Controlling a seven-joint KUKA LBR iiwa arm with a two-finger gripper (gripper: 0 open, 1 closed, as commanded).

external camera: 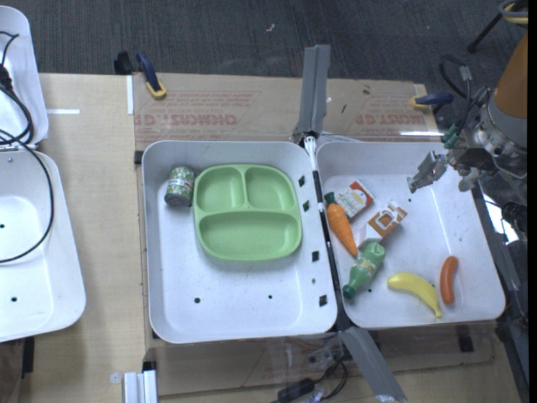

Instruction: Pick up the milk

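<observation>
In the right bin (pixel 470 309) I see, nearest me, a banana (pixel 414 291), a sausage (pixel 449 279) and a green bottle (pixel 364 268). Beyond them lie a carrot (pixel 341 227) and two small cartons, the milk (pixel 388 219) just right of an orange-and-white carton (pixel 355 200). The left bin (pixel 168 309) holds a green divided plate (pixel 247 211) with a small can (pixel 179 185) beside it. The gripper (pixel 430 173) hangs over the right bin's far side; I cannot tell how its fingers stand.

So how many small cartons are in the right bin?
2: one carton beside the carrot's top, the other carton just right of it, nearer the bin's middle.
</observation>
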